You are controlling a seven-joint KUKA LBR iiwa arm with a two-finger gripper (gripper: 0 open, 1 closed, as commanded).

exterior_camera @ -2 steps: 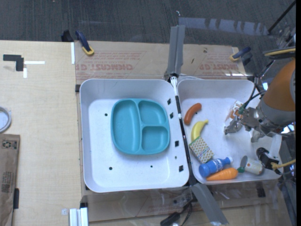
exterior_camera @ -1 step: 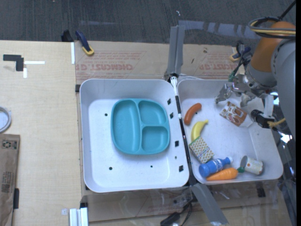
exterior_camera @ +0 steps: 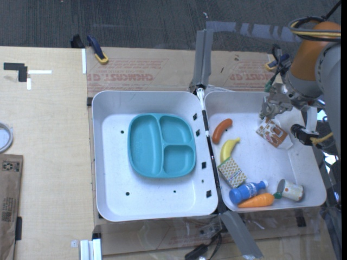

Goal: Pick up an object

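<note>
Small carton: right bin, just below the tool; probably light, crushable; grip across flat sides. Tool's opening: cannot tell.

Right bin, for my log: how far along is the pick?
Done: the gripper is down in the right white bin, at the small brown-and-white carton. In hand: nothing visibly between its fingers. Left: grasp and lift; the carton, orange sausage, yellow banana and orange carrot all lie in the bin.

Grey arm, orange band
</note>
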